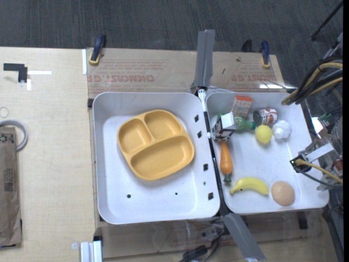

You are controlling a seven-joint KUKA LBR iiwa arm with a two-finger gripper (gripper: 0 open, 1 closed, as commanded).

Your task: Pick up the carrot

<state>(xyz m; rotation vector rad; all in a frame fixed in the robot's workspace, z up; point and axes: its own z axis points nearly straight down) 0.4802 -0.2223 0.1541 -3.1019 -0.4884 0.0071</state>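
In the right bin (305, 192), against its left wall: carrot (226, 158), lengthwise, orange tip toward the top, green end just above the banana (250, 186). Beside the banana, a tan egg (283, 193). Farther up, a lemon (263, 134). In the left bin (109, 190), a yellow divided plate (156, 144). Claw state: cannot tell.

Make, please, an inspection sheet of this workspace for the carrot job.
Surface: two white bins side by side on a bench.
Job's things: carrot by the right bin's left wall.
Clutter: yellow plate in the left bin; banana, egg, lemon, can in the right bin.
Grippers: nothing seen.
Cables: yellow and black cables at right.
Surroundings: blue clamps, paper bag.
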